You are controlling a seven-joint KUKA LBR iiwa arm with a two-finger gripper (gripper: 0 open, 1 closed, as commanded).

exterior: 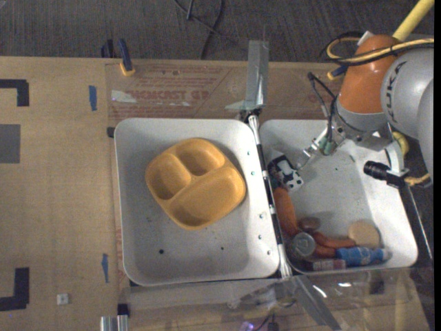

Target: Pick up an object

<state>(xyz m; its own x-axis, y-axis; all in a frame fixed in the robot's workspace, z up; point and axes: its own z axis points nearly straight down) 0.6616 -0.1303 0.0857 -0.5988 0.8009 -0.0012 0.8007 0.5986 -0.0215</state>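
Near edge of right bin: clutter along the front wall, a blue tube, a round metal can, a red sausage-like piece, a tan round chunk. An orange-red sausage lies along the bin's left wall. Left bin holds a yellow divided plate, tilted. Farther back, end effector sits low at right bin's left wall, just above the sausage's far end; cannot tell its grip state. Arm enters from right over the table.
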